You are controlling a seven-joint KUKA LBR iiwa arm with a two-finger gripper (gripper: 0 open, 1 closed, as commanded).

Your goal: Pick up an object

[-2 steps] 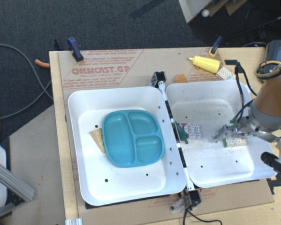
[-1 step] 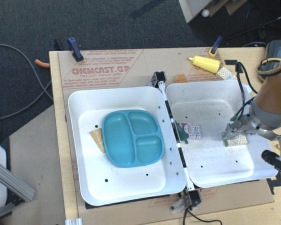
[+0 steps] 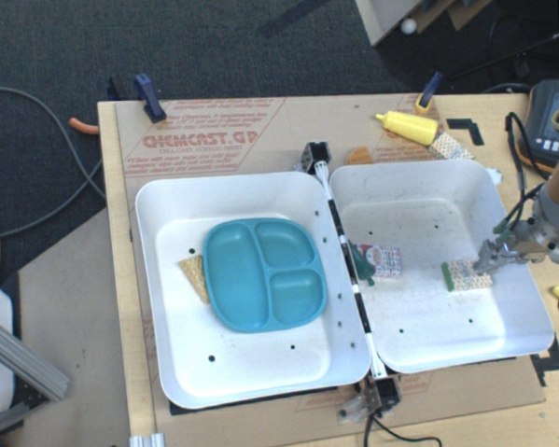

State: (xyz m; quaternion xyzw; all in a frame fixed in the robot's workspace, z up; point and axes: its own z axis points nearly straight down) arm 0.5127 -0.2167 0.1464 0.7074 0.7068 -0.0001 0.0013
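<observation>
Gripper (image 3: 490, 256) enters from the right edge of the frame and sits low over the right bin (image 3: 417, 178), at its right side, tips touching or just above a small patterned packet with a green end (image 3: 462, 274); cannot tell whether the fingers are spread or closed. A second small packet, red and green (image 3: 375, 260), lies at the right bin's left wall, mid-frame. Left bin (image 3: 167, 214) holds a teal divided tray (image 3: 263, 273) resting partly over a tan cracker-like piece (image 3: 194, 273)
</observation>
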